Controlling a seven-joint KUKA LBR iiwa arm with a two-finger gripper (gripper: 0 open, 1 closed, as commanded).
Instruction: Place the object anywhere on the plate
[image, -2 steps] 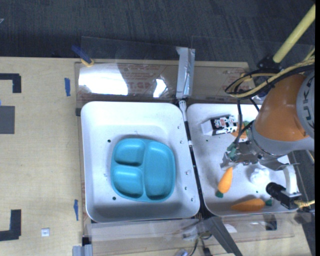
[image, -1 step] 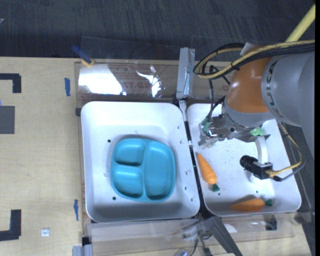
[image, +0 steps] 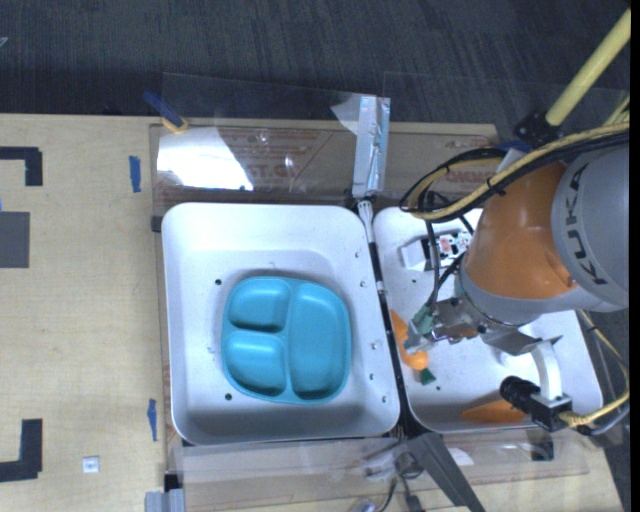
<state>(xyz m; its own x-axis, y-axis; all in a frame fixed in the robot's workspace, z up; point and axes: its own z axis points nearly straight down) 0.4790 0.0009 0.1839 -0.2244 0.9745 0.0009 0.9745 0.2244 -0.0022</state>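
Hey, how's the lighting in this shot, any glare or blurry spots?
Camera view: even overhead light; bright glare on the clear sheet behind the left bin; the blue plate is sharp with soft shading in its compartments; the arm shadows part of the right bin, hiding detail around the gripper.

**Arm over right bin, plate in left**

A blue divided plate is seen lying in the left bin, at centre frame. The arm is lowered over the right bin, its gripper near the bin's left wall. Orange pieces are glimpsed just beside the gripper.
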